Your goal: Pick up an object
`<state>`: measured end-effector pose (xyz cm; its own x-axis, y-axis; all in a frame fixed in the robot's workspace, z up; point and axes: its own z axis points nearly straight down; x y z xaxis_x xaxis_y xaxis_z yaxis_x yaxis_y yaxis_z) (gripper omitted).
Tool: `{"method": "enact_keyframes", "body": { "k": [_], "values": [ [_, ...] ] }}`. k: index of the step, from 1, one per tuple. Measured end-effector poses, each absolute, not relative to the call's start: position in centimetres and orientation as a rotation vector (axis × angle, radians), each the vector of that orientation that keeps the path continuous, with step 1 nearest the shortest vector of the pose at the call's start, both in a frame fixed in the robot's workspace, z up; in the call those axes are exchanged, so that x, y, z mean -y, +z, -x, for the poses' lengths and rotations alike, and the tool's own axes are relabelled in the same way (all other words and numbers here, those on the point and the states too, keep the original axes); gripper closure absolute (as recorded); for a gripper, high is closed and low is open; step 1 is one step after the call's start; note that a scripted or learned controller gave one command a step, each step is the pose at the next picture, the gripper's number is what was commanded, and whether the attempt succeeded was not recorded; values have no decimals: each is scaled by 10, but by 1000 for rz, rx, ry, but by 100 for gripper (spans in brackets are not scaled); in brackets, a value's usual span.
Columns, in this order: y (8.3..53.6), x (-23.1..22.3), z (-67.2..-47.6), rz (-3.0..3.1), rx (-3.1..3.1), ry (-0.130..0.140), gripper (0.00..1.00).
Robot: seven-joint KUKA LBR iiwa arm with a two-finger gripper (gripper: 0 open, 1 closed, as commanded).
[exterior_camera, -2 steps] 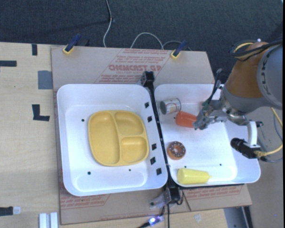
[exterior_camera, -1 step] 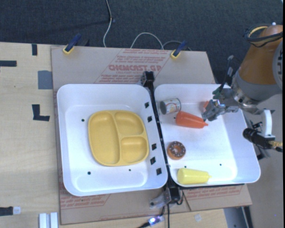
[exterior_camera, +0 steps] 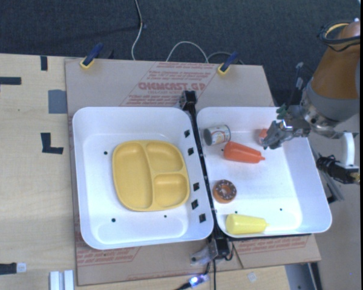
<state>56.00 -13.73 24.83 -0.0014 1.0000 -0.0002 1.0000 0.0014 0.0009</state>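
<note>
The right bin (exterior_camera: 302,180) holds an orange carrot (exterior_camera: 242,153), a small tin can (exterior_camera: 216,135) on its side, a brown doughnut (exterior_camera: 224,191) and a yellow lemon-like piece (exterior_camera: 246,224). My gripper (exterior_camera: 271,138) hangs over the bin's upper right part, just right of the carrot's thick end. A small red bit shows by its tip. The left bin (exterior_camera: 91,162) holds a yellow divided plate (exterior_camera: 150,174).
Both bins sit on a cardboard sheet (exterior_camera: 169,83) held by blue and yellow clamps (exterior_camera: 92,55). A black divider (exterior_camera: 196,162) runs between the bins. A white cable (exterior_camera: 187,47) loops behind them. The arm (exterior_camera: 336,77) fills the right side.
</note>
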Motion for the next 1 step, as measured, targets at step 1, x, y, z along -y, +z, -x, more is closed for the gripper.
{"method": "enact_keyframes", "body": {
  "k": [1],
  "values": [
    [238,80,-560,-2217,-2228,-1,100]
  ]
}}
